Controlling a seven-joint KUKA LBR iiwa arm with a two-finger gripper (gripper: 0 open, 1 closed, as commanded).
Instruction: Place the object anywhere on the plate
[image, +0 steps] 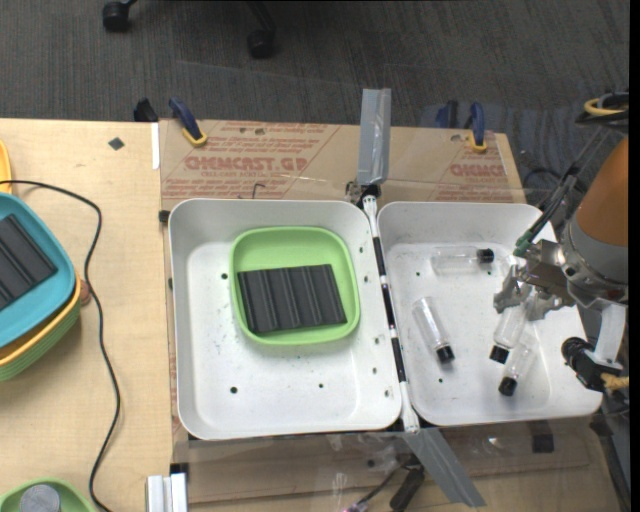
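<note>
The arm came in from the right side, and its gripper (520, 300) hung low over the right bin (470, 405). From where I stood I could not tell how far this hand was open, or if it had anything in it; the metal parts hid this. Several clear vials with black caps lay in that bin: one (433, 329) near the middle, one (462, 261) at the back, and two (510, 355) just under and beside the gripper. I judged that one of these two was the object to be picked, because the gripper stood directly above them. The green plate (296, 250) sat in the left bin (200, 380), well apart, with a dark ribbed mat (290, 298) on it. No vial was on the plate yet.
</note>
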